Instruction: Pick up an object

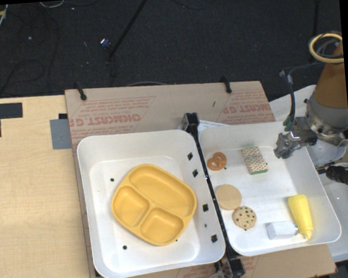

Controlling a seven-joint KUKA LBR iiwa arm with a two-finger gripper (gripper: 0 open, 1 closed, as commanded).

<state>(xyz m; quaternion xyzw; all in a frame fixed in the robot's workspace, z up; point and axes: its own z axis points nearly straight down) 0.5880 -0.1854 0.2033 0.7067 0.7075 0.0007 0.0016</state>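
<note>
At the right bin's (328,237) upper right rim hangs the gripper (285,145), with nothing visibly held; whether wide or narrow cannot be told from this angle. Nearest, just to its left and slightly lower, lies the sponge (254,160), flat and apart from its neighbours, so probably the easiest target. Further left sits the pretzel (216,160), close to the divider. Below those, the tan disc (229,196) and the chocolate-chip cookie (244,217), almost touching. Below the gripper, toward the near rim, the yellow bottle (300,215), lying against a small white block (281,229). Well beyond, in the left bin (98,172), a yellow divided plate (154,204). Best to centre squarely over the sponge, descend straight, and close across its narrow sides.
</note>
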